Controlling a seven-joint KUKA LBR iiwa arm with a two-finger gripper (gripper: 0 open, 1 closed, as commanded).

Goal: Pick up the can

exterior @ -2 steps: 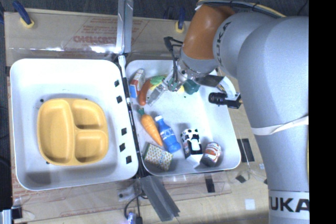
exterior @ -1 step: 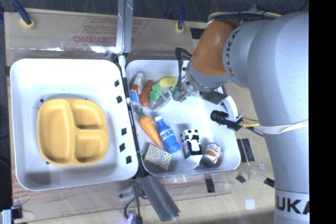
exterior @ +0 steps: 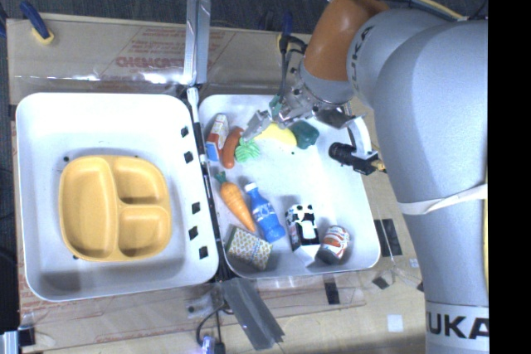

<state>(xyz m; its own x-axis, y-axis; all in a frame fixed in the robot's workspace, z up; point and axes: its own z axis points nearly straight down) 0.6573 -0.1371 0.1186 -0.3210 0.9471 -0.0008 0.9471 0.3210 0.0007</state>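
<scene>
The can (exterior: 334,243) is small, red, white and dark, and lies on its side in the front right corner of the right bin (exterior: 358,203). My gripper (exterior: 277,113) hangs over the far end of that bin, above a yellow item (exterior: 280,137) and next to a teal item (exterior: 305,133). It is well apart from the can, roughly a bin's length further back. Nothing is visibly held.
Beside the can stands a black-and-white toy (exterior: 302,226). A blue bottle (exterior: 265,214), a carrot (exterior: 238,206) and a patterned pouch (exterior: 248,248) lie to its left. A green piece (exterior: 247,150), a sausage (exterior: 231,147) and a small carton (exterior: 217,137) lie near the gripper. The left bin holds a yellow divided tray (exterior: 116,206).
</scene>
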